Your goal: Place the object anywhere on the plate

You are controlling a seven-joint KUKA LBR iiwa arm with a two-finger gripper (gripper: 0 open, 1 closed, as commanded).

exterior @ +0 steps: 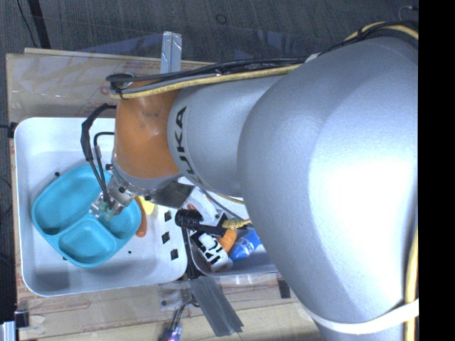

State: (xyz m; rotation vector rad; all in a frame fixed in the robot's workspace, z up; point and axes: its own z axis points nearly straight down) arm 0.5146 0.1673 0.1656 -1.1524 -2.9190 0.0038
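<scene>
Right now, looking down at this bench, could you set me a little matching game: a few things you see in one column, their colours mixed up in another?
Things:
1. plate
2. bin under the plate
3. band above the arm's wrist
4. cable looping beside the band

Colours:
A. orange
B. black
C. blue
D. white

Pairs: 1-C, 2-D, 3-A, 4-B
</scene>
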